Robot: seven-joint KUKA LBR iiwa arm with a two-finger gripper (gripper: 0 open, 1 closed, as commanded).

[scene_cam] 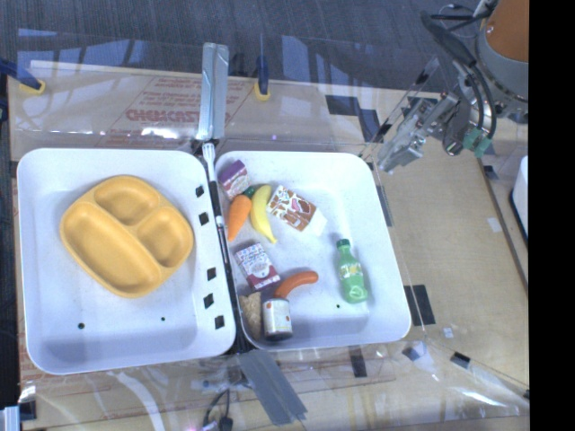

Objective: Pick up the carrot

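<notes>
The carrot (238, 215) is a short orange piece lying in the right bin (382, 241), close to its left wall. A yellow banana (262, 212) touches its right side, and a purple packet (234, 176) sits just behind it. My gripper (402, 146) hangs outside the bin, above its back right corner, far to the right of the carrot and holding nothing that I can see.
The right bin also holds a patterned snack packet (293, 208), a green bottle (351, 272), a red sausage (296, 282), a small can (277, 318) and another packet (255, 263). A yellow divided plate (126, 233) lies in the left bin (45, 330).
</notes>
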